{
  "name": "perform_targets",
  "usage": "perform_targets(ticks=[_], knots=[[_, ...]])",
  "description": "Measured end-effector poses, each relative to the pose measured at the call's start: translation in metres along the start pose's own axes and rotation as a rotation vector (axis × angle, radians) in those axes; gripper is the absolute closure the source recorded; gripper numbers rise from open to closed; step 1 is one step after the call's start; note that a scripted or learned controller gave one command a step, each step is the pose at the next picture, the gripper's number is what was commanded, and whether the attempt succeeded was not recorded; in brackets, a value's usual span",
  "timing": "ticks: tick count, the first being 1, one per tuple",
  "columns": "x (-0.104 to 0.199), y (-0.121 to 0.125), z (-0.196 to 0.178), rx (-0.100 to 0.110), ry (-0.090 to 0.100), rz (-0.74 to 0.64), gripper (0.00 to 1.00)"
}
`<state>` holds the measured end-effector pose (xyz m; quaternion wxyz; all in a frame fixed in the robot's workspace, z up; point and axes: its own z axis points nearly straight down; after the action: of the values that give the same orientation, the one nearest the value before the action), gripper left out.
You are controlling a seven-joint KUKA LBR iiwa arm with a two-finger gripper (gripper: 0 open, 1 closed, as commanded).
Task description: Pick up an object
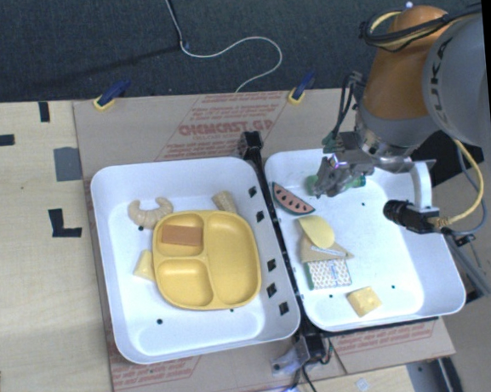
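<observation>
Two white bins sit side by side on the counter (39, 277), and the arm (414, 74) reaches in from the right over the upper part of the right bin (425, 295). Its end effector (336, 177) hangs above the bare bin floor just right of the watermelon slice (294, 202); whether it is open or closed I cannot tell, and nothing can be seen caught in it. The right bin also holds a pale yellow wedge (317, 230) resting on a tan piece, a blue-and-white patterned square (329, 273) below them, and a small yellow block (363, 300) near the lower rim. The left bin (117, 245) carries a yellow divided plate (213, 266) with a brown slab (181, 234) in one compartment, a curled tan pastry (149, 211) above it, and small pale pieces beside it. My judgement is that this is the approach step, with no object picked. The watermelon slice is the nearest candidate: the next move calls for shifting slightly left and toward the bin's centre wall, lowering to the bin floor, and closing across the slice's narrow width. Since the slice lies flat close to the wall, a shallow or off-centre descent could slip off it.
</observation>
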<state>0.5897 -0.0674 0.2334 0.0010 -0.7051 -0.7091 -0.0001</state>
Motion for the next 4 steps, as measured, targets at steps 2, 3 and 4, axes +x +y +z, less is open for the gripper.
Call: perform_targets(ticks=[2, 3, 4], knots=[[0.091, -0.043, 0.017, 0.004, 0.0, 0.0, 1.0], [0.14, -0.051, 0.005, 0.001, 0.0, -0.002, 1.0], [0.163, -0.069, 0.017, 0.004, -0.002, 0.002, 1.0]])
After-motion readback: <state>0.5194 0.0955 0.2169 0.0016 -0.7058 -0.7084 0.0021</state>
